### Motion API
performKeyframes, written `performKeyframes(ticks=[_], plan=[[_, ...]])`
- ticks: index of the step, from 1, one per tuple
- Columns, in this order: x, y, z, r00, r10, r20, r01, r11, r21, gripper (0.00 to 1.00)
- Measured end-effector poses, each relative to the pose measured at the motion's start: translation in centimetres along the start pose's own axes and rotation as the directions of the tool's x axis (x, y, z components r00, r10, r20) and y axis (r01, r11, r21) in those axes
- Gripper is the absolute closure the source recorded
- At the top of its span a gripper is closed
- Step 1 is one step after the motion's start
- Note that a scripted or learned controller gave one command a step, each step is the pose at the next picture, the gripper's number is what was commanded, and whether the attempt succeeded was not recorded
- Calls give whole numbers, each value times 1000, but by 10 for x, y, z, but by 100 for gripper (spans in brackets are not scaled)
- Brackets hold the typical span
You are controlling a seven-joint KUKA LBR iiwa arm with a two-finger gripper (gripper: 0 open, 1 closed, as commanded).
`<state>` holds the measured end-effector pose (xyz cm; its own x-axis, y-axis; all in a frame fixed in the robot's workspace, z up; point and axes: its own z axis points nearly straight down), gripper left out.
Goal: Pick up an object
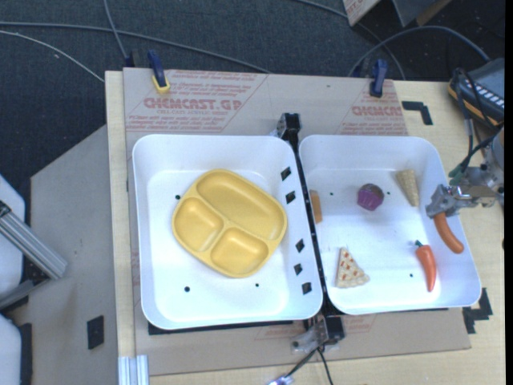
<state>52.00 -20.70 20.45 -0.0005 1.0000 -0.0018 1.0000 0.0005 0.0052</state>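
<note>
The right bin (385, 147) holds several small items. A purple round piece (369, 197) lies near its middle, and a tan cone (409, 186) lies toward the back right. An orange sausage-like piece (448, 234) rests against the right wall, with a red-orange pepper with a green stem (428, 266) in front of it. A pizza slice (350, 268) is at the front left, and a small brown stick (316, 207) leans on the left wall. My gripper (443, 201) hangs at the right wall, just above the orange piece's upper end.
The left bin (152, 239) carries a yellow divided plate (229, 222). A black divider with clips (298, 215) runs between the bins. Clamps (159, 74) hold the board at the back. Cables and a device (481, 95) sit at the right edge.
</note>
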Motion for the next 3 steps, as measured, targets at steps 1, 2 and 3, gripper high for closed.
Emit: performKeyframes(ticks=[1,2,3], plan=[[0,1,-36,1000,-1,0,1,1000,0,100],[61,-5,-29,1000,-6,-6,6,1000,8,100],[117,-6,-18,1000,-6,-6,6,1000,9,100]])
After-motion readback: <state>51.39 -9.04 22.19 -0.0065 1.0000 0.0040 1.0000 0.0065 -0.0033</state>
